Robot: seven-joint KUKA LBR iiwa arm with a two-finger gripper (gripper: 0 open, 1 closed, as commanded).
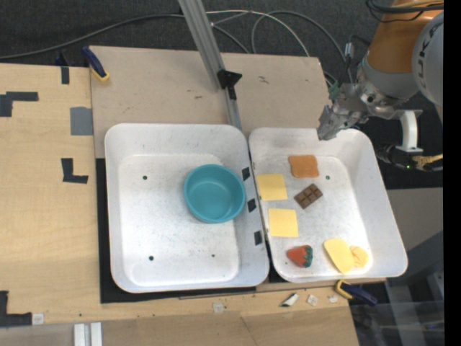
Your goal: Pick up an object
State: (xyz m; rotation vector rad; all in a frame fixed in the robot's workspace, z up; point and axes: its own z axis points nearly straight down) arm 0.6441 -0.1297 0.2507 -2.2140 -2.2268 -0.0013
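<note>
- The fingers [328,130] hang above the far rim of the right bin [374,186]; whether they are spread or pressed together I cannot tell.
- Nothing is lifted yet.
- The orange toy slice [304,166] lies in that bin, nearest them; the grasp and lift remain.

You are looking down on two white bins, the left bin [130,193] and the right bin [374,207], both finely speckled with dark dots. In the left one sits a teal blue bowl [213,193]. In the right one you have an orange-brown slice [303,166] at the far side, a dark brown chocolate piece [308,195] patterned in squares, two pale yellow squares [272,187] [282,223], a red strawberry [300,256] with a green tip, and a yellow piece [344,254] at the near right. The bench [43,193] is light tan wood marked with black and grey tape. The arm [403,42] is grey and orange.
</note>
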